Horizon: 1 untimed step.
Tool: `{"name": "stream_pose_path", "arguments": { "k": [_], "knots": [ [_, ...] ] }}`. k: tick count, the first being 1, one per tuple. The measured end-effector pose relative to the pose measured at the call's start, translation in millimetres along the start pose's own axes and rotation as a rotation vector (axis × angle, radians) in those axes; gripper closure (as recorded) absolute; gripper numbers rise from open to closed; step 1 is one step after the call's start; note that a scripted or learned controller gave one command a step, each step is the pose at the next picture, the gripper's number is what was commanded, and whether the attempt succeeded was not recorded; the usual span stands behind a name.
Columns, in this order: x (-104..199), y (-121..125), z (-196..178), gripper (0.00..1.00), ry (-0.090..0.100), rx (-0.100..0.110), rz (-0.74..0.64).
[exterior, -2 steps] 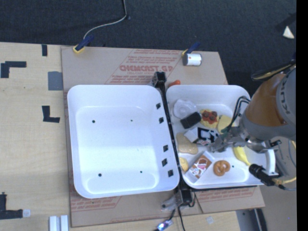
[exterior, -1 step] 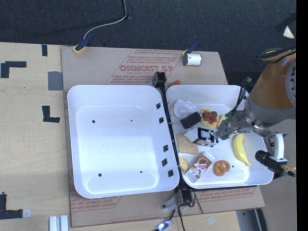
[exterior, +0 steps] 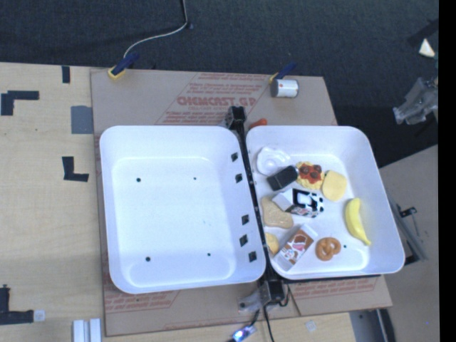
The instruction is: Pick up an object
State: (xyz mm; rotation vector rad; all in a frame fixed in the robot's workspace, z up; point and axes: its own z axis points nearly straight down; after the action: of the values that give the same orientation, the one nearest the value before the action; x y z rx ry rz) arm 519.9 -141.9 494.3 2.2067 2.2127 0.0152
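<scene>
The right bin holds a cluster of small things. A yellow banana lies near its right wall, with a brown pretzel to the lower left of it. A round yellow piece, a red-topped piece, a black block and a white object sit toward the back. A black-and-white item, a tan slice and a small printed packet lie in the middle and front. My gripper hangs grey and blurred at the right edge, above and beyond the bin, away from all of them.
The left bin stands beside the right one, joined along a black hinge strip. Both rest on a cardboard sheet. A small metal cylinder and a cable with a clip lie behind the bins.
</scene>
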Motion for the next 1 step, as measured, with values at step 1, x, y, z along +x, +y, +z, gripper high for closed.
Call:
{"name": "stream_pose_path", "arguments": {
  "k": [1],
  "knots": [
    [-82.0,-12.8,-4.5,1.00,0.000,0.018,0.010]
  ]
}}
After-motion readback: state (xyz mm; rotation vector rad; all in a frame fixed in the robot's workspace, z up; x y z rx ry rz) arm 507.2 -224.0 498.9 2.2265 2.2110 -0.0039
